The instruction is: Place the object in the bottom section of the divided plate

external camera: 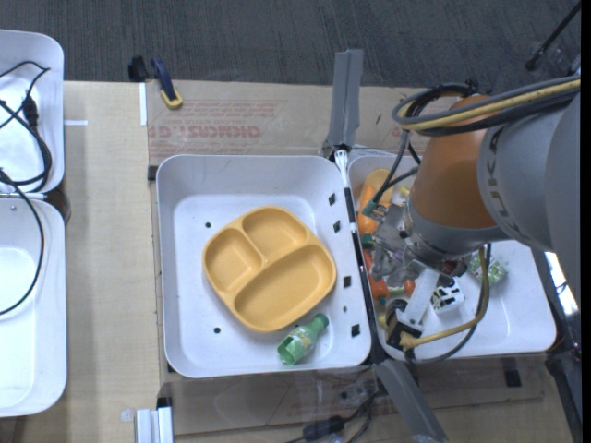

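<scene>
Lettering in red runs across the cardboard sheet (pixel 222 118) under the bins, upside down from the camera and too faint to read with any certainty. The sheet lies on the wooden tabletop (pixel 102 247).

The left bin (pixel 171 247) holds the yellow divided plate (pixel 268 266), lying flat and turned at a slant. Its two small sections sit toward the upper left and its one large section toward the lower right. A small green bottle (pixel 303 337) with a pale label lies on its side on the bin floor just beside the plate's lower rim, outside every section. No print on the label can be read.

The arm (pixel 526 173), with its orange band (pixel 448 187), reaches over the right bin (pixel 531 330). The end effector (pixel 395 270) is down at that bin's left side, among orange and green items (pixel 371 209), and whether it is open, closed or holding anything cannot be told. A white block with black markings (pixel 447 295) lies close by, its pattern illegible, and a pale green item (pixel 491 271) lies further right.

A blue and yellow clamp (pixel 162 83) sits at the cardboard's far edge.
</scene>
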Robot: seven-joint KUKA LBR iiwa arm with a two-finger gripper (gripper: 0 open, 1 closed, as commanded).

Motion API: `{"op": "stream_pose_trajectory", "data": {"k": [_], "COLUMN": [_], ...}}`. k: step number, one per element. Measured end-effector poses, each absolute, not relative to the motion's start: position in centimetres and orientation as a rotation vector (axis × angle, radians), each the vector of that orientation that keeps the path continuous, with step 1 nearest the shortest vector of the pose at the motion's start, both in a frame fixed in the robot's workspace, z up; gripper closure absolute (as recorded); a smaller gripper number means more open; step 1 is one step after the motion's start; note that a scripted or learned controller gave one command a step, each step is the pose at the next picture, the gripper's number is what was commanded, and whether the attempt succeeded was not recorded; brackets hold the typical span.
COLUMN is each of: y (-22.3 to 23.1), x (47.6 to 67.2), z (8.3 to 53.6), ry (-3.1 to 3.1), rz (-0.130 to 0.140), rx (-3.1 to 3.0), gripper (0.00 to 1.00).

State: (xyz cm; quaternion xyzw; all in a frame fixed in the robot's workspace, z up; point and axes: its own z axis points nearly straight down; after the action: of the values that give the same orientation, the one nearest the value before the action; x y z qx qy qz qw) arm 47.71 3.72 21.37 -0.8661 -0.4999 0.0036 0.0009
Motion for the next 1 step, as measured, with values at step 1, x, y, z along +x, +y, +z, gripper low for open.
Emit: {"op": "stream_pose_trajectory", "data": {"k": [1], "y": [5.46], "x": [49.37], "z": [26.0], "ry": [-1.447], "rz": [0.01], "rx": [-2.789], "gripper": [1.0]}}
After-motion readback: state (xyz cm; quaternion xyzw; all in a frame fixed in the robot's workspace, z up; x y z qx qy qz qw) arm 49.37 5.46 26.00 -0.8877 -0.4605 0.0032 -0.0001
